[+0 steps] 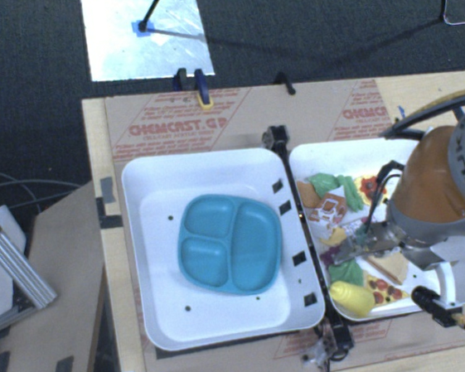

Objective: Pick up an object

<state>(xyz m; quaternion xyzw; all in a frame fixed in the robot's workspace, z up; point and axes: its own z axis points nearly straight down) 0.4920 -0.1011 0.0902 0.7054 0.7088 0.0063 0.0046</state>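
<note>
The right bin (341,150) holds a heap of toy food. A green piece (326,183) and a red-and-white box (331,207) lie near its left wall, with a red piece (370,184) farther right. A yellow lemon-like toy (352,297) rests at the front left corner, beside a pale toast-like slice (386,270) and a green leafy piece (347,273). My gripper (354,246) reaches down into the middle of this heap, just above the green leafy piece and next to a small yellow piece (336,234). No toy is seen between its fingers.
The left bin (150,232) carries a blue divided plate (229,244) in its middle. A black divider bar (298,215) runs between the two bins. The orange-banded arm (433,187) covers the right part of the right bin.
</note>
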